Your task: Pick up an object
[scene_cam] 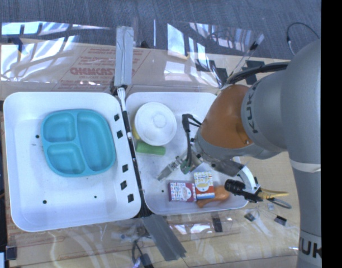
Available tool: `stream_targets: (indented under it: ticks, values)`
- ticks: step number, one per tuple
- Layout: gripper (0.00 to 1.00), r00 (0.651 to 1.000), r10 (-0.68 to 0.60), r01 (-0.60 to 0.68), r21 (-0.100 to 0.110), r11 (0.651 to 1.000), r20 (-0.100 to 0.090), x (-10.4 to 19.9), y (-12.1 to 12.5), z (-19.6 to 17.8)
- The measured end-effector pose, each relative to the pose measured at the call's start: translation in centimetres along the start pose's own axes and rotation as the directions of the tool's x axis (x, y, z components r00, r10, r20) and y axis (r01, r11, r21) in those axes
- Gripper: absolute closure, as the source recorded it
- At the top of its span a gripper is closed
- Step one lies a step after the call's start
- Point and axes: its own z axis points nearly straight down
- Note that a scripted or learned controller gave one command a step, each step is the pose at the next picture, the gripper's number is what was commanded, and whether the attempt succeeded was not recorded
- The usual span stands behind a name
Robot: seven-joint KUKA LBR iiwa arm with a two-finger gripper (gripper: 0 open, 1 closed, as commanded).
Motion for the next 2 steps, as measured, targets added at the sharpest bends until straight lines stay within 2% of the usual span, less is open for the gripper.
stream_targets:
  ticks: [1,2]
  values:
    - [0.00,0.998,-0.064,0.064,0.000,0.998,0.001,-4.7,3.5,-4.5]
    - [0.00,0.974,-0.225,0.225,0.001,0.974,-0.002,-2.4,-6.0,-1.9]
